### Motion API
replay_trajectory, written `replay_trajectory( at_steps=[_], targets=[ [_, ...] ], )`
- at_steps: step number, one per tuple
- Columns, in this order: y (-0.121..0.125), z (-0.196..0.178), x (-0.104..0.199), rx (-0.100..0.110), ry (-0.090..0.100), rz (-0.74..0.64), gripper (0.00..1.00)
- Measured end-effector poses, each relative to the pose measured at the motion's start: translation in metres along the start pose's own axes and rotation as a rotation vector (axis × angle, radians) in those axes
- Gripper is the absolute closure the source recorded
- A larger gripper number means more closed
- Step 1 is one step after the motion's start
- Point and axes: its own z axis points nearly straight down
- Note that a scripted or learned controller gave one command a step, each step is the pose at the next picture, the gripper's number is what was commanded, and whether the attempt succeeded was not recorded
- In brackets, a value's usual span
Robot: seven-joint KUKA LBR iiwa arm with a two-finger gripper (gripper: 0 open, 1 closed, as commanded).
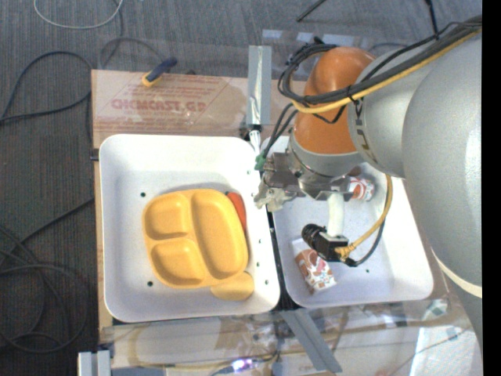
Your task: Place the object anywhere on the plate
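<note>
White bins (117,288), yellow plate (196,237), carton (315,269)

The worktop (117,339) bears two shallow white bins side by side, the left bin (117,171) and the right bin (391,276), their rims nearly touching

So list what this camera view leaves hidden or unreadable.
- Gripper: the wrist covers it, so the finger state is unreadable.
- Orange object: mostly hidden behind the yellow plate.
- Right bin: far part covered by the arm.
- Small carton: print too small to read.
</note>
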Motion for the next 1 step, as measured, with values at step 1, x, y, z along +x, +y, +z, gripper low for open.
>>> replay_trajectory(
  at_steps=[1],
  targets=[
    [-0.0001, 0.0001, 0.0, 0.0, 0.0, 0.0, 0.0]
  ],
)
